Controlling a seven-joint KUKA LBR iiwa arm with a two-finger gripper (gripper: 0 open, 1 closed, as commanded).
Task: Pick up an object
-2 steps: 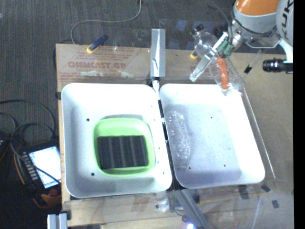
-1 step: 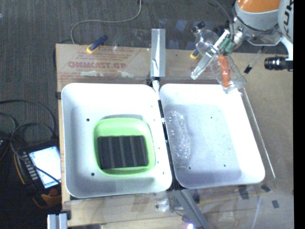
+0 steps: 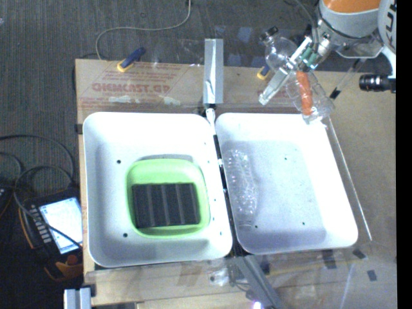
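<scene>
A clear plastic bottle [image 3: 241,185] lies lengthwise along the left side of the right bin [image 3: 335,172]. A green tray-like object with dark slots [image 3: 167,198] rests in the left bin [image 3: 103,147]. My gripper [image 3: 287,107] hangs above the back rim of the right bin, well away from both objects. Its two clear fingers [image 3: 273,85] are spread apart, so it is open with nothing between them. An orange strip [image 3: 304,94] runs along the right finger.
A metal divider post [image 3: 213,69] stands behind the seam between the bins. Yellow-blue clamps [image 3: 131,58] hold the cardboard backing. Cables and a small device [image 3: 58,221] lie on the floor at the left.
</scene>
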